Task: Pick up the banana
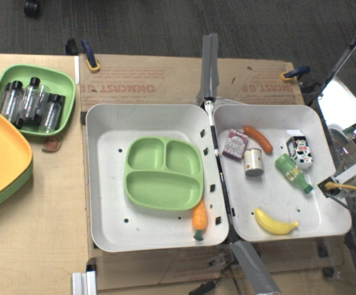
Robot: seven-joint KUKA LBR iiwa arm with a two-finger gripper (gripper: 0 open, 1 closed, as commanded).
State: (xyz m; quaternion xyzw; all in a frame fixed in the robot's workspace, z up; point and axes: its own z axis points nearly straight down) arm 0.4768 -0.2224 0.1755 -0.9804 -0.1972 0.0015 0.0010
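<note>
The yellow banana (275, 222) lies flat near the front wall of the right bin (328, 223), its curve opening upward. It lies free, with bare bin floor all around it. The closest things are a green bottle (294, 172) and a silver can (253, 162), both farther back in the same bin.
The right bin also holds a purple box (234, 144), an orange carrot-like piece (258, 139) and a white cow-print box (299, 150). The left bin (104, 165) holds a green divided plate (164, 174) and an orange carrot (199, 217). A green tray of bottles (34, 100) and stacked yellow plates (0, 158) sit far left.
</note>
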